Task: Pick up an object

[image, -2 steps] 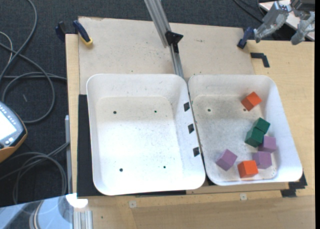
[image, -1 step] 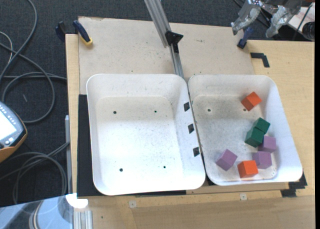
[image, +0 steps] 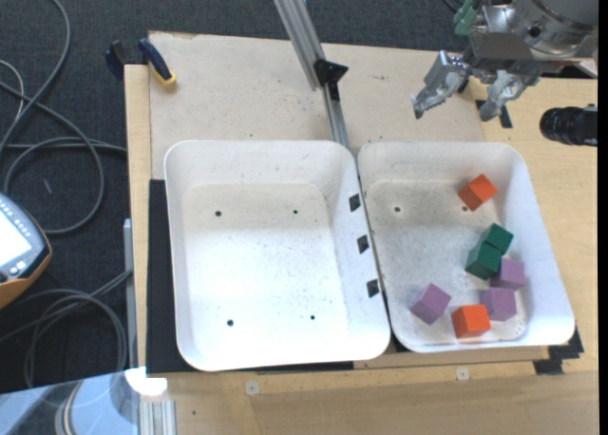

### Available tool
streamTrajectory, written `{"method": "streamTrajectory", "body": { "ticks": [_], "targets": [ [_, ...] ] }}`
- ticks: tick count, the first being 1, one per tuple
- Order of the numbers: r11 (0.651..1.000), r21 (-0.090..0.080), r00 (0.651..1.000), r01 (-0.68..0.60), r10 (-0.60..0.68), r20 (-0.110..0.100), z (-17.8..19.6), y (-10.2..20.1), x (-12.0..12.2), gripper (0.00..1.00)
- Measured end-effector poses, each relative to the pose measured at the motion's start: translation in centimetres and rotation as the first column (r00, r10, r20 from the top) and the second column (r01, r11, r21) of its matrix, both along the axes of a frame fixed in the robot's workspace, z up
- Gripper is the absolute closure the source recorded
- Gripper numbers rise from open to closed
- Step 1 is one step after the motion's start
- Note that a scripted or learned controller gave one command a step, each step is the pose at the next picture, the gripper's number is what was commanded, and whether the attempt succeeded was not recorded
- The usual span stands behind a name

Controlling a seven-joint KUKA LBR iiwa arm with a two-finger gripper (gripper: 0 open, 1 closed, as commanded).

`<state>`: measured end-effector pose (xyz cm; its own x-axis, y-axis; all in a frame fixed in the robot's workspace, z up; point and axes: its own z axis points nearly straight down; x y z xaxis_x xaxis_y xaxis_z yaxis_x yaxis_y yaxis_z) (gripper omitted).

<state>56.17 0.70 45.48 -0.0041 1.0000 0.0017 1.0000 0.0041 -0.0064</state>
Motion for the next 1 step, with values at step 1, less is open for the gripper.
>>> {"method": "streamTrajectory", "body": {
  "ticks": [1],
  "targets": [
    [1.000,-0.002,1.000,0.008,-0.008,0.000,-3.76,-3.27,-1.73,0.00]
  ]
}}
